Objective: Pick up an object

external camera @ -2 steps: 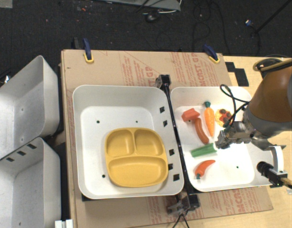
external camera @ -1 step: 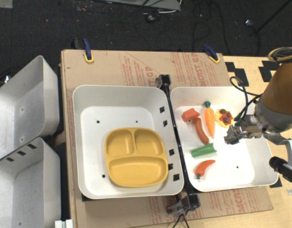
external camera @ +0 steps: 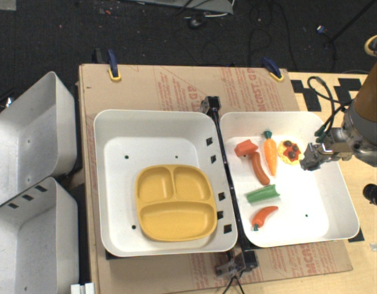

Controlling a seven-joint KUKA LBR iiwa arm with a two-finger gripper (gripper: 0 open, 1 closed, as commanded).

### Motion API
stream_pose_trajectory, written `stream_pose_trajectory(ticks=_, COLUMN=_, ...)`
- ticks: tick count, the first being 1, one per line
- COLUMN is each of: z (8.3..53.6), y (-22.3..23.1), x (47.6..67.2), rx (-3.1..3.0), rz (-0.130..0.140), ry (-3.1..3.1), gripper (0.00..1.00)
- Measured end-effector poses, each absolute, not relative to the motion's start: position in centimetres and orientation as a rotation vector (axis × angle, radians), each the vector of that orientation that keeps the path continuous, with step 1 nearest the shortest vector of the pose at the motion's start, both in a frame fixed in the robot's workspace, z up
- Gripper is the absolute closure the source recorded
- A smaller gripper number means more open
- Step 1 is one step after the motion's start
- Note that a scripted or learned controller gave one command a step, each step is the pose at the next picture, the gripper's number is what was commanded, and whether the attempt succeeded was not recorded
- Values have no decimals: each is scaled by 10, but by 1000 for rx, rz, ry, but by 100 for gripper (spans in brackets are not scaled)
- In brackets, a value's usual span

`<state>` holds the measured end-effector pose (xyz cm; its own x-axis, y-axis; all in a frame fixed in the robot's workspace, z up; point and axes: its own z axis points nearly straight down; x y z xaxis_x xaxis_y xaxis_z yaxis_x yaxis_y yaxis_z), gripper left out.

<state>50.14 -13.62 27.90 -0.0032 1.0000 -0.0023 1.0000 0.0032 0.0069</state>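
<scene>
The right bin [external camera: 335,219] holds several toy foods: an orange carrot [external camera: 271,154], a red piece [external camera: 246,147], a reddish sausage [external camera: 260,169], a green pod [external camera: 262,193], a red chili [external camera: 264,215] and a small yellow piece with red spots [external camera: 290,152]. My gripper [external camera: 312,158] hangs over the bin's right part, just right of the yellow piece. Nothing shows between its fingers.
The left bin [external camera: 114,133] holds a yellow divided plate [external camera: 175,202]. Two spare white bins [external camera: 29,139] lie off the bench at the left. Blue-and-yellow clamps [external camera: 114,72] sit on the bench's far edge. Cables run along the right.
</scene>
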Motion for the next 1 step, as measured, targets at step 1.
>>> stream_pose_trajectory(ticks=1, z=263, y=-87, x=535, rx=2212, rz=2, ry=2230, gripper=100)
